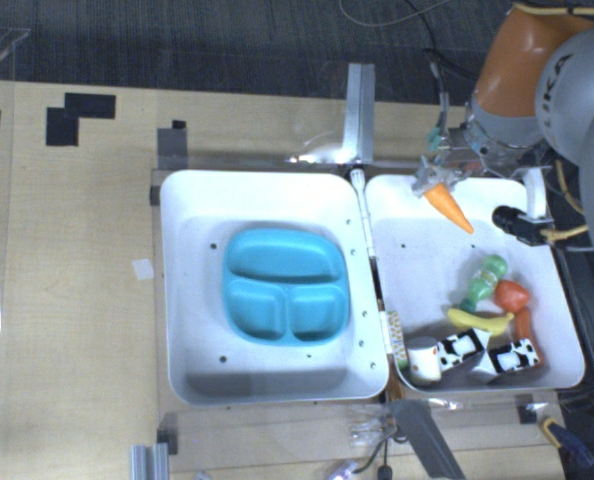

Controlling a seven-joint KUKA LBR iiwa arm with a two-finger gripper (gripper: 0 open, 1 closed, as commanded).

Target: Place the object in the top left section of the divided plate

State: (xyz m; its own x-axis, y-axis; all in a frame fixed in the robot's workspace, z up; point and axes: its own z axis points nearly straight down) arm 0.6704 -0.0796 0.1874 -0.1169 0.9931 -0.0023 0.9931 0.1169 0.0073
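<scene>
A blue divided plate [282, 285] lies in the middle of the left white bin [192, 268], with one wide section at the far side and two smaller ones at the near side. An orange toy carrot [449, 209] hangs tilted over the far left corner of the right bin [407, 268], its tip pointing down and right. My gripper [435, 179] is at the carrot's thick end, and its fingers are shut on it. The carrot is well to the right of the plate, beyond the wall between the bins.
Several toys lie in the right bin's near right part: a green piece [487, 278], a red tomato [512, 294], a yellow banana [480, 319], two black-and-white cows [462, 348] and a white cup [424, 363]. A metal post [360, 108] stands behind the bins.
</scene>
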